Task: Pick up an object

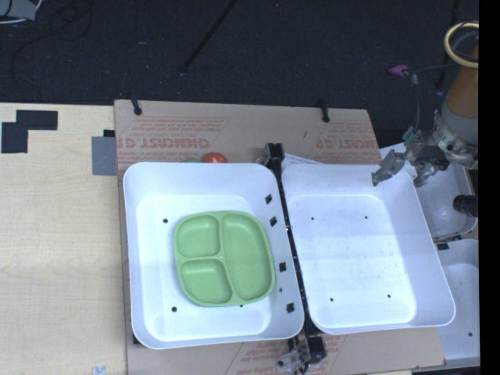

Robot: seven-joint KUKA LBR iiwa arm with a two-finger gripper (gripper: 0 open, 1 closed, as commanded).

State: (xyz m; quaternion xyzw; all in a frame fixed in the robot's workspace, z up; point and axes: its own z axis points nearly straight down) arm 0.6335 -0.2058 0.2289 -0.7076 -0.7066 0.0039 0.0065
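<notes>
— So where does it stand? Start on the left.

— The left bin (148, 209) has a green plate (223, 257) lying flat in the middle of it, three compartments, nothing in them. That looks like the thing to pick up. It is resting on the bin floor, well apart from the arm.

— Anything else over there?

— Something small and red (214, 158) sits just behind the left bin's far rim, on the cardboard (234, 127). Too small for me to say what it is.

— And the right bin (351, 248)?

— Bare white floor as far as I can see. Nothing in it to grab.

— The arm?

— Far right, up by the right bin's back corner. The gripper (406, 167) hangs over that rim, fingers spread apart with a clear gap between them and nothing caught in it.

— So nothing done yet?

— I'd say the pick has not begun. The plate is untouched, and the gripper is a whole bin away from it. What's left, to my eye, is everything: cross over to the left bin, come down, close on the plate's rim, lift. A flat, shallow plate like that may be hard to catch.
</notes>
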